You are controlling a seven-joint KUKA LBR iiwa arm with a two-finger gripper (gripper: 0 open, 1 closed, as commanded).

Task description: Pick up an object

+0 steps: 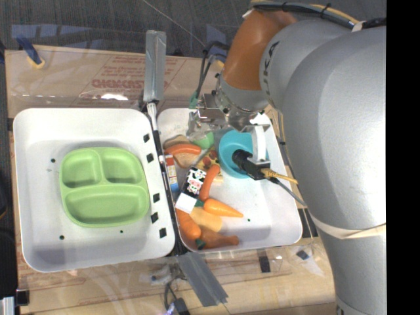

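1. Overhead, the grey arm (328, 110) comes in from the right, its orange band (248, 44) above the far end of the right bin (281, 210).
2. The gripper (205, 123) hangs low over that bin's far left corner, just above a pale green piece (205, 140). Whether it is released or clenched cannot be told, and nothing is seen in its grasp.
3. The things to pick lie crowded in the right bin: a teal cup (230, 153) on its side near the middle, an orange carrot (222, 208) pointing right, and a slim red-orange stick (209, 182) leaning beside it.
4. A small block (195, 180) bears a black-and-white cow pattern — the one clear marking among the toys. It carries no words that can be read.
5. A brown piece (220, 241) lies along the near wall, close to the carrot.
6. The left bin (33, 176) holds a green divided plate (104, 186), lying flat at its middle.
7. Behind both bins lies a cardboard sheet (65, 71) with red print (118, 82) — the lettering is too faint and small to make out.
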